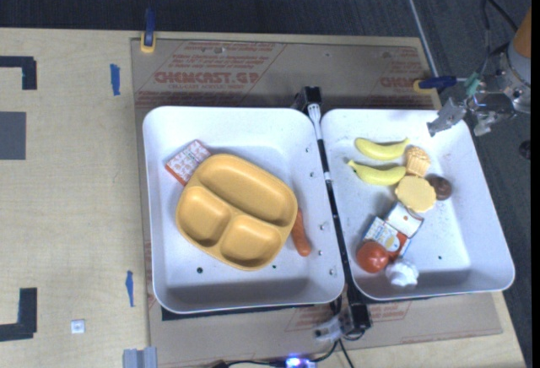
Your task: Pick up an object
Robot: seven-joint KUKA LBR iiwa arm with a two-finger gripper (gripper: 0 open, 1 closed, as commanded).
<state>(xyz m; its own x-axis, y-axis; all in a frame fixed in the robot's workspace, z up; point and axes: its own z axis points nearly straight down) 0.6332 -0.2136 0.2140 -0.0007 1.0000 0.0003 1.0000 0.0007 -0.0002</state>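
Note:
My gripper (461,121) hovers over the far right corner of the right bin (489,248), open with nothing between its fingers. In that bin lie two bananas (381,148) (378,174), a tan waffle-like piece (416,159), a pale yellow round piece (416,193), a brown lump (440,186), a small white and orange carton (393,231), a red tomato (372,256) and a white crumpled thing (404,274). The nearest banana lies well left of and below the gripper.
The left bin (160,138) holds a yellow divided plate (236,210), a red and white packet (186,160) at its far left and an orange carrot (300,235) by the divider. A blue clamp (434,83) sits on the board just behind the gripper.

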